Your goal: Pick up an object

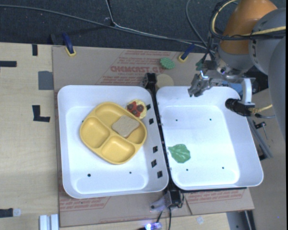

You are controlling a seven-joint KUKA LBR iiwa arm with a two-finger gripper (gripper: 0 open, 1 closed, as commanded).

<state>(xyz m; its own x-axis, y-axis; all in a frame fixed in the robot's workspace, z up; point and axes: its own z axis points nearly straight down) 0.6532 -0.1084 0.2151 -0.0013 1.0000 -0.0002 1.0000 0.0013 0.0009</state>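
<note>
Two white bins [69,143]; one yellow divided plate [93,128]; one bread slice [125,125]; two green leaf pieces [179,153]

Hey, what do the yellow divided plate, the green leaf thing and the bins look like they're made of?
Yellow divided plate: likely molded plastic, given its uniform color, rounded compartment ridges and soft sheen. Green leaf piece: probably toy lettuce in plastic or rubber, flat with wavy edges; the view leaves that open. Left bin and right bin: white plastic by the look, smooth with rounded rims and slight gloss.
</note>
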